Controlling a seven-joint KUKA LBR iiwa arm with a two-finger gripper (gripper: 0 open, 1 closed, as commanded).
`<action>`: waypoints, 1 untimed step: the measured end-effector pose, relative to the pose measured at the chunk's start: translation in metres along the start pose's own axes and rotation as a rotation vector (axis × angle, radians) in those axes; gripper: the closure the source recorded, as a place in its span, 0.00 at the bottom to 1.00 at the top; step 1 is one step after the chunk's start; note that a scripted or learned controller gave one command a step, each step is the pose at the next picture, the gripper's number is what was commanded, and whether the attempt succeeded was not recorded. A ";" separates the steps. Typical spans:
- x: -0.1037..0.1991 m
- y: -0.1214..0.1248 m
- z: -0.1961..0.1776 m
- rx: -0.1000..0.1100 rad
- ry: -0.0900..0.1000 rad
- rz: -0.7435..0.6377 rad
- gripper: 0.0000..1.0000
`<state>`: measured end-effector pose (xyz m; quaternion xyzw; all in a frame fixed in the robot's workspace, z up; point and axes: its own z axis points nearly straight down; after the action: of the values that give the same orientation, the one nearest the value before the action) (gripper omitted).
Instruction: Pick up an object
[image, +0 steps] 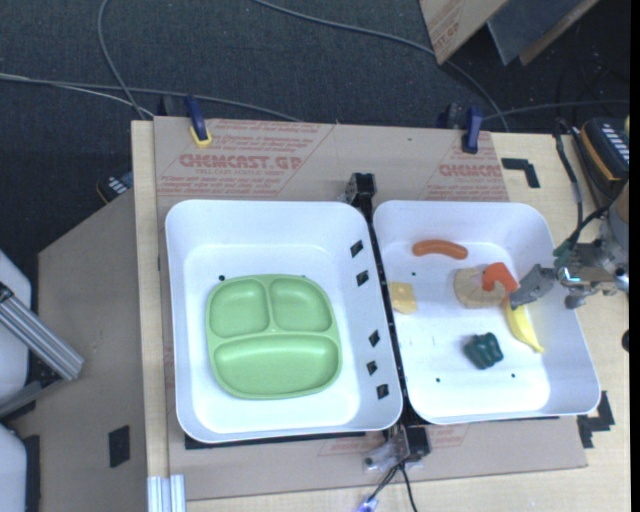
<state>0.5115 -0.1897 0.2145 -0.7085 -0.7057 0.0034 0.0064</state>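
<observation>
Two shallow white bins sit side by side on the bench (250, 150), a brown board printed with red lettering. The left bin (190, 240) holds a green divided tray (272, 335) with three compartments, lying flat near the middle. The right bin (530, 225) holds several small things: an orange sausage-shaped piece (440, 248) near the far wall, a pale yellow chunk (402, 297) close to the dividing edge, a tan rounded lump (470, 288) with an orange-red piece (495, 274) touching it, a yellow banana (524, 327) and a dark green object (484, 349) nearer the front. The tool (528, 288) reaches in from the right, just above the banana and beside the orange-red piece.
</observation>
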 end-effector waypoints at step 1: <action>0.001 0.003 -0.007 -0.013 -0.003 -0.004 0.00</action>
<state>0.5145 -0.1892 0.2211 -0.7071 -0.7072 0.0000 0.0006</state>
